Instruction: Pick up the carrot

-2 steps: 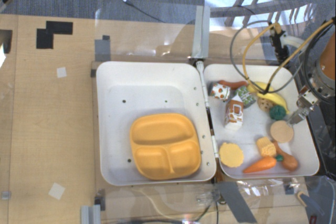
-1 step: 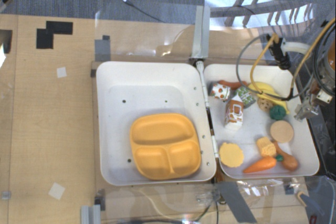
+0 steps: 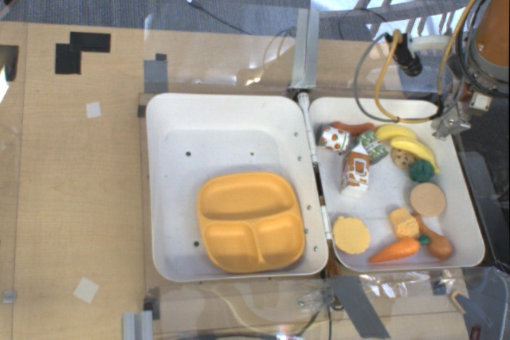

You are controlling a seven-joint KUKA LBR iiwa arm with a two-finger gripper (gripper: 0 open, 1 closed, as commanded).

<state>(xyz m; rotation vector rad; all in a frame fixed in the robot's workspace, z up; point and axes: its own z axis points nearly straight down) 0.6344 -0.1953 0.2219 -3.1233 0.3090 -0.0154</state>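
Observation:
The carrot point(image 3: 394, 250) is orange and lies on its side near the front edge of the right bin point(image 3: 466, 195), pointing left. The grey arm with its orange band comes in at the upper right. Its gripper point(image 3: 449, 123) hangs over the bin's far right corner, just right of the banana point(image 3: 406, 141) and well behind the carrot. Nothing can be seen held in it.
A drumstick point(image 3: 433, 240), an orange chunk point(image 3: 404, 223), a brown disc point(image 3: 428, 199) and a yellow disc point(image 3: 351, 235) crowd around the carrot. Further back are a small carton point(image 3: 356, 171) and other toy foods. The left bin point(image 3: 171, 171) holds a yellow divided plate point(image 3: 251, 219). Cables loop behind the right bin.

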